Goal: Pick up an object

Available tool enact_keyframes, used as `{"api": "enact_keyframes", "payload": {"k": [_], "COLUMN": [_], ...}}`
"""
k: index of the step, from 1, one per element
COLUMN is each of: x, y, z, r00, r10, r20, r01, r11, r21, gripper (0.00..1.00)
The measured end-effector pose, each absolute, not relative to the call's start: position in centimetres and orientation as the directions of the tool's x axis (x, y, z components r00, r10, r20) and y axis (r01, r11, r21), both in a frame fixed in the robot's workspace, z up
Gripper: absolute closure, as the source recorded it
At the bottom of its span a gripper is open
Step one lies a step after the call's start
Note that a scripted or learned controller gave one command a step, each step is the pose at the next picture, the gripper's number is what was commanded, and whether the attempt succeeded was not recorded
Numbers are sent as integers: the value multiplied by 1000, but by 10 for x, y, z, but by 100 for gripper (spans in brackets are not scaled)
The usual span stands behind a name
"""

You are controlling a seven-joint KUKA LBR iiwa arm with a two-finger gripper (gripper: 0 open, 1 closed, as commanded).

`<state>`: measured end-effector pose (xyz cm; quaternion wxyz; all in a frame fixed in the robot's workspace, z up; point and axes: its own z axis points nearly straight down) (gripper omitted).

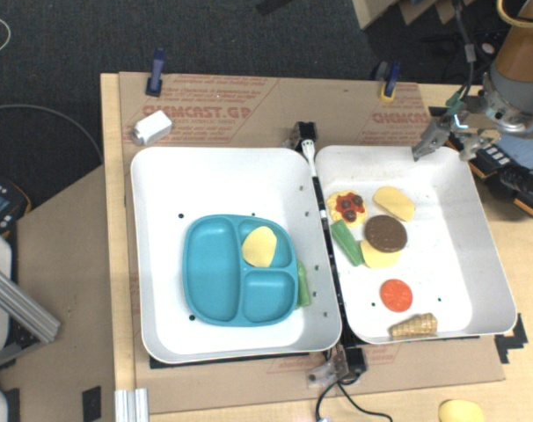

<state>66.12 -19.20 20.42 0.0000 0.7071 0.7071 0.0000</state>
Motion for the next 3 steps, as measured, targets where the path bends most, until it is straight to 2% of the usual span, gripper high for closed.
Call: {"api": "enact_keyframes", "payload": {"k": [1,2,3], "x": [653,653,631], "y": [-227,-224,-219], "z": [322,324,426], "r00": [2,-2,-1], "r10": [1000,1000,1000], "r20": [-8,-5,-6], "r01": [1000,1000,1000], "r11": [-2,2,1], "r21": [15,6,14], "gripper": [0,100,100]}}
